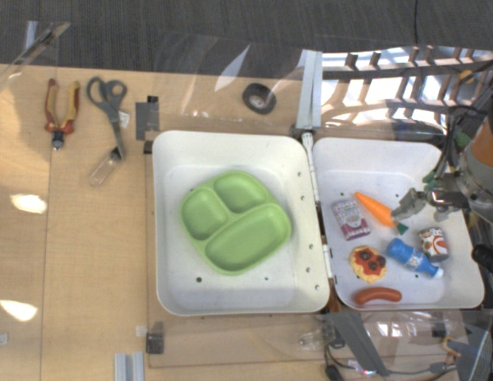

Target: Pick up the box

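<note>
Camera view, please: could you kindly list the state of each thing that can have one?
Gripper: low over the right bin, by the carrot.
Box: lying flat, untouched.
Blue bottle: on its side.
Green plate: upright in the left bin.
Scissors: closed.
Pliers: closed.

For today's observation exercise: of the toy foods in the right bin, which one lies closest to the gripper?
The orange carrot. Its green end lies just beside the gripper, whereas the box, pizza, and sausage all lie farther off.
</note>
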Robot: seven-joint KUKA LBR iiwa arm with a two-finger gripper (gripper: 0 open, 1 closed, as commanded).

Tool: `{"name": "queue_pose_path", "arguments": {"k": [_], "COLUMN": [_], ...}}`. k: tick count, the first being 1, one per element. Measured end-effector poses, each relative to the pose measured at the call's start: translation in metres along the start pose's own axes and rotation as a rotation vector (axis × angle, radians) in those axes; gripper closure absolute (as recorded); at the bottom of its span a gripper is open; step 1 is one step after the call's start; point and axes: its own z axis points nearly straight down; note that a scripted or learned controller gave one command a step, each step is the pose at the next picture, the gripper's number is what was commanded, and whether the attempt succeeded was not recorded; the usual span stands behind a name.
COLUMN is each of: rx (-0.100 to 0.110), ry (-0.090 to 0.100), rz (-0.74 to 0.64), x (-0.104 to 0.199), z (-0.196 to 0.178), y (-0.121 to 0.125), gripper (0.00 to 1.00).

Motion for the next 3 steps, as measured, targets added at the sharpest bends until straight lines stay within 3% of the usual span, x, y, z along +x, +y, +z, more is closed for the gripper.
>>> {"name": "queue_pose_path", "arguments": {"k": [1, 2, 3], "rx": [-0.003, -0.009, -0.004], "ry": [0.0, -0.001, 0.001], "rz": [-0.303, -0.305, -0.268], "x": [0.055, 0.056, 0.123], "z": [0.127, 0.116, 0.037], "y": [0.026, 0.028, 0.093], "gripper": [0.0, 1.0, 1.0]}}
